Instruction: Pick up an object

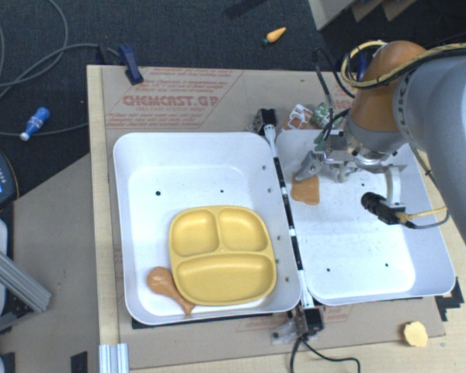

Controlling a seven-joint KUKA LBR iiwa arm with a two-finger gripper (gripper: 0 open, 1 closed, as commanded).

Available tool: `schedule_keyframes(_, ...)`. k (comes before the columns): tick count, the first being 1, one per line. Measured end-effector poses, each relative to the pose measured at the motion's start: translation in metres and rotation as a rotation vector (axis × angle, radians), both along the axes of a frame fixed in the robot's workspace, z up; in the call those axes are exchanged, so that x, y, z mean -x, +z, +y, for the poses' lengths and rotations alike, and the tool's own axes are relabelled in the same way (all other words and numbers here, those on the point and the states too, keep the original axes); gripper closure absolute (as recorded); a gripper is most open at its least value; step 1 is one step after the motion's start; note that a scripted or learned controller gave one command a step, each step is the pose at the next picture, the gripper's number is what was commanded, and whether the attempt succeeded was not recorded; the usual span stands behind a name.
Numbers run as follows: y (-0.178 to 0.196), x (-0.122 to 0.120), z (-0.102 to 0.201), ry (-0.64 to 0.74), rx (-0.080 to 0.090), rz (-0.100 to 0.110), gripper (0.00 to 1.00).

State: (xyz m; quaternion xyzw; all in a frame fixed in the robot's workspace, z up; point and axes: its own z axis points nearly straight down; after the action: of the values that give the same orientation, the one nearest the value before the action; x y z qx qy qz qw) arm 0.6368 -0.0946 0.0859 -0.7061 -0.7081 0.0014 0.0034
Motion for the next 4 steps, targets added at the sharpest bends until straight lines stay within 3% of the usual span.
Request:
schedule_keyframes(1,0.013,-0.003,-0.002,0.0,0.003,-0.008,1.0)
schedule_keyframes(2,-0.003,0.075,-0.012,-0.007,0.001,0.003,1.0)
schedule_keyframes(3,-0.001,0.071,-0.011,-0.003,0.002,-0.005,0.0)
schedule_keyframes(4,-0.001,0.014,-0.025,0.0,0.005,-0.012,0.0)
